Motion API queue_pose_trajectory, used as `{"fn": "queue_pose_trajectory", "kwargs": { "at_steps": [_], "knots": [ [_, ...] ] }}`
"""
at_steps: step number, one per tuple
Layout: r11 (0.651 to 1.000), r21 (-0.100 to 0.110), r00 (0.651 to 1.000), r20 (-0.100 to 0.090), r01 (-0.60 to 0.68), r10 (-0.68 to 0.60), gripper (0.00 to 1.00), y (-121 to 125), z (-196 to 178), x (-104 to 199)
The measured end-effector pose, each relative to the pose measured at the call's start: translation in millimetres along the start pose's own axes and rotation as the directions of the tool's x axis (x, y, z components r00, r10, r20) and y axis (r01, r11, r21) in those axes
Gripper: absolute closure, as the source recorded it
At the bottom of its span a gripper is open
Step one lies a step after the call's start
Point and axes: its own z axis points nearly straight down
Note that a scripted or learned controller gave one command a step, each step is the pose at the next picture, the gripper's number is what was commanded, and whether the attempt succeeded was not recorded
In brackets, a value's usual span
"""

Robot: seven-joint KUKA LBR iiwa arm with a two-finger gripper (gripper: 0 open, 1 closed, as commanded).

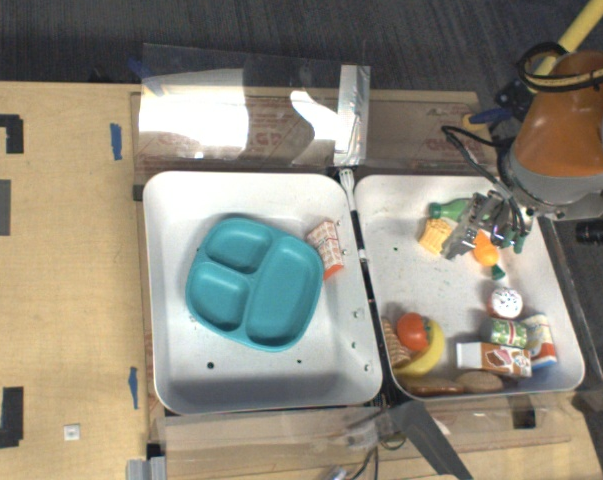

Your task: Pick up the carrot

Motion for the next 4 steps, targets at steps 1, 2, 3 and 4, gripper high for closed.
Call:
{"fn": "queue_pose_trajectory", "kwargs": {
  "at_steps": [1,2,3,4],
  "knots": [
    [1.0,0.0,1.0,0.003,0.001,-0.001,1.0,0.0,-9.6,-0.9],
    [1.0,-0.002,1.0,0.011,0.004,-0.004,1.0,1.6,-20.9,-2.4],
    [0.991,0.001,0.991,0.001,0.133,-0.133,1.0,39.8,-30.5,14.9],
    [0.964,0.003,0.964,-0.009,0.266,-0.266,1.0,-10.3,51.0,-2.9]
  ]
}}
